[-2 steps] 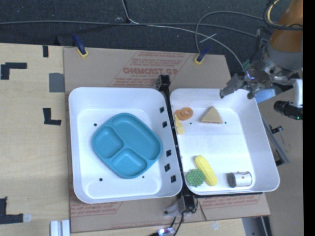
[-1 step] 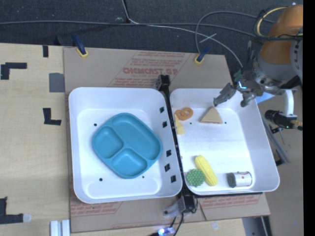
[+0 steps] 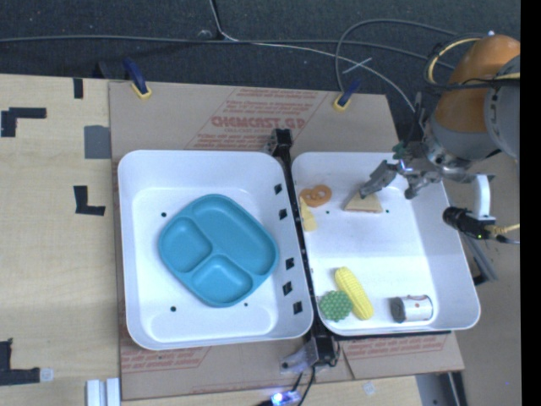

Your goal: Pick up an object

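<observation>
Overhead, the camera view looks down at a slant on two shallow white bins set side by side on a sheet of brown cardboard (image 3: 254, 117), which lies on a pale wooden desk (image 3: 51, 244).

Inside the left bin (image 3: 135, 252) sits a blue divided tray (image 3: 217, 249), turned slightly askew to the bin's walls.

Inside the right bin (image 3: 448, 286) the objects are scattered. A tan wedge (image 3: 363, 202) lies near the far wall, its long axis running roughly left to right and its tip pointing up toward the tool. Just to its left is an orange ring (image 3: 317, 195), and beside the divider a small pale yellow piece (image 3: 308, 220). Near the front wall a yellow corn cob (image 3: 352, 292) lies on a diagonal, its upper end toward the far left, touching a round green item (image 3: 335, 306). A small grey cylinder (image 3: 412, 309) lies on its side, well apart to the right.

From the right the grey arm with its orange band (image 3: 478, 83) reaches in, and the tool (image 3: 378, 181) hangs just over the wedge; whether its fingers are spread or closed, I cannot tell.

Beyond the desk, dark carpet (image 3: 101, 15) carries loose cables (image 3: 254, 42), and two blue-and-yellow clamps (image 3: 135, 80) pin the cardboard's far edge.
</observation>
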`<move>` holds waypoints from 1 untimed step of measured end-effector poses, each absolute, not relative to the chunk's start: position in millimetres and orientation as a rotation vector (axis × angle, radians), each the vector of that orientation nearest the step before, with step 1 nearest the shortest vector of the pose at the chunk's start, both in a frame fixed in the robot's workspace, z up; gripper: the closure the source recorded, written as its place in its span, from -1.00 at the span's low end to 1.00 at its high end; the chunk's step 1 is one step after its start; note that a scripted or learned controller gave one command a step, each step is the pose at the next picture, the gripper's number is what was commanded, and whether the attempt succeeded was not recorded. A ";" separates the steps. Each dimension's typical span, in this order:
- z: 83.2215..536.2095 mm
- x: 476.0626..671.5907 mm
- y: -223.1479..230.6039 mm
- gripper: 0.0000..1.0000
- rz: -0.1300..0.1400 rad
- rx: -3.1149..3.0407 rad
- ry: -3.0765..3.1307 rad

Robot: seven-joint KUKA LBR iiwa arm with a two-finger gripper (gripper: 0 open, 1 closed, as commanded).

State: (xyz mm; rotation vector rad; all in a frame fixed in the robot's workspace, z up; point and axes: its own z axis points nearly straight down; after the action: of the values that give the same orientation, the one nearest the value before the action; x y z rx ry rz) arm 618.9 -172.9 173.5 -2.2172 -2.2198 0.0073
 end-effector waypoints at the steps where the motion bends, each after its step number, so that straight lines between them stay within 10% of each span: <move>1: 122.5 608.9 -167.4 -1.00 0.007 -2.216 -2.220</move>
State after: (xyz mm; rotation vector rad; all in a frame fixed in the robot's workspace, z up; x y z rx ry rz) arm 608.9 -167.4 122.5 -2.2160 -2.2198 0.0069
